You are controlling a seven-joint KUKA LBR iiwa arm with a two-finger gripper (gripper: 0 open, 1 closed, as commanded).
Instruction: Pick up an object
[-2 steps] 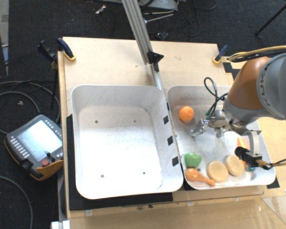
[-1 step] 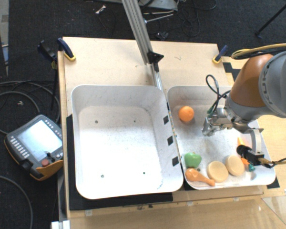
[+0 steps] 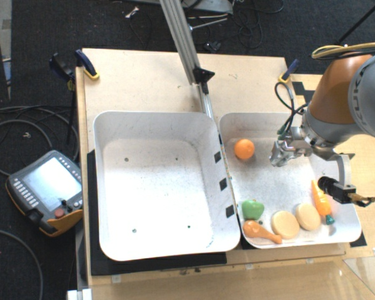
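Observation:
My gripper (image 3: 279, 158) hangs over the right bin (image 3: 262, 125), in its upper middle part. An orange ball (image 3: 244, 149) lies just left of the gripper, a short gap apart. Along the bin's near edge lie a green pepper-like toy (image 3: 253, 209), an orange drumstick-shaped toy (image 3: 261, 231), and two pale round buns (image 3: 286, 224) (image 3: 308, 217). An orange carrot (image 3: 321, 199) with a green end lies at the right side. Nothing shows between the gripper's tips.
The left bin (image 3: 106, 130) adjoins the right one, its tilted wall with black tabs between them. A metal pole (image 3: 181, 33) slants down to the bins' far junction. A teach pendant (image 3: 44, 192) lies on the floor at left.

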